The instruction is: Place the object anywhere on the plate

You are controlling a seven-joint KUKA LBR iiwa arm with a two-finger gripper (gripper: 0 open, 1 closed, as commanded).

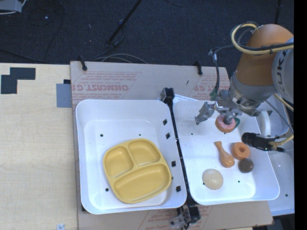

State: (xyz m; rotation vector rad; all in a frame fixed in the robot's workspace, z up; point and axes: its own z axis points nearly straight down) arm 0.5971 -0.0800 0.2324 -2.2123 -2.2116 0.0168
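**Chiefly a leftward carry: pink doughnut at the gripper, plate in the other bin**

Nearest the camera, in the left bin (pixel 86 128), the yellow plate (pixel 137 169) is seen lying flat, three compartments showing, its largest compartment towards the near edge. It is separated from the right bin (pixel 268 186) by the black divider (pixel 175 147) that runs between the two bins.

Along the near part of the right bin a cream ball (pixel 212 179) is found; just behind it an orange club-shaped piece (pixel 223 155) lies with its narrow end pointing away and to the left, and beside that an orange ring (pixel 240 150) and a dark brown ball (pixel 246 165) are seen close together.

Farther back, a pink doughnut (pixel 225 123) is seen directly under the gripper (pixel 221 113), at the far side of the right bin. This is judged to be the object of the task. Whether it is clasped between the fingers or merely lies below them on the bin floor cannot be told, since the wrist hides the contact; nor can the fingers' spread be made out.

From the gripper, the plate lies to the left and nearer the camera, well apart, across the divider. The coming move is therefore judged to be a lift followed by a carry over the divider, provided the doughnut is secured.
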